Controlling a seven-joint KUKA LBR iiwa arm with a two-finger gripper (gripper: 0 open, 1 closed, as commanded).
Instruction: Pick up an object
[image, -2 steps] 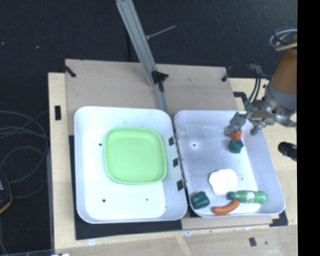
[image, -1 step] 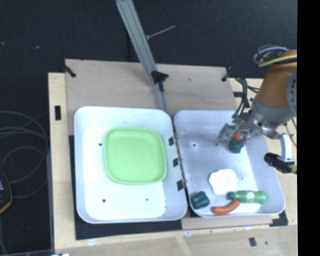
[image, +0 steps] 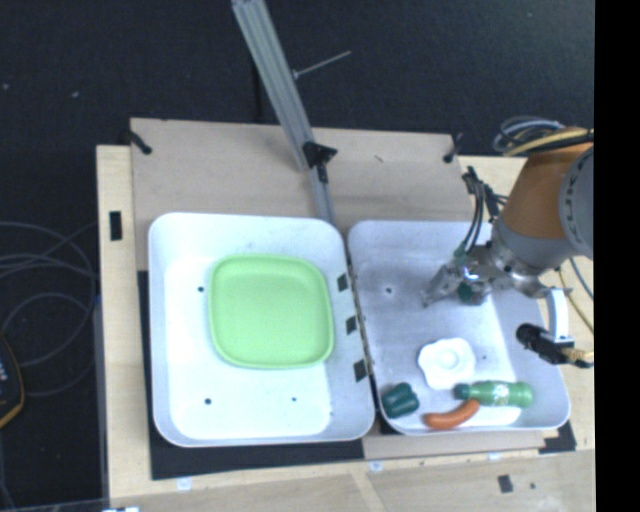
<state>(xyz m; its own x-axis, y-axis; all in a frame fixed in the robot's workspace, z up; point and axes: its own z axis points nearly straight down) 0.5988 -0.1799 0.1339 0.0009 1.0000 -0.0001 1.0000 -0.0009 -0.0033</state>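
My gripper (image: 452, 293) hangs over the upper middle of the right bin (image: 400, 250), low above its floor, and it is open. One grey finger (image: 432, 295) points down-left. A small green thing (image: 468, 292) sits right by the other finger; I cannot tell whether they touch. Nearer the front of this bin lie a white fried-egg toy (image: 445, 362), a green bottle (image: 495, 393) on its side, an orange sausage-shaped piece (image: 450, 417) and a dark green block (image: 400, 400). None of these four is near the gripper.
The left bin (image: 175, 340) holds a light green square plate (image: 270, 310). A grey metal pole (image: 285, 90) slants down from the top to the gap between the bins. Black clips (image: 352, 325) line the divider between the bins. The arm's orange band (image: 545, 190) is at the right.
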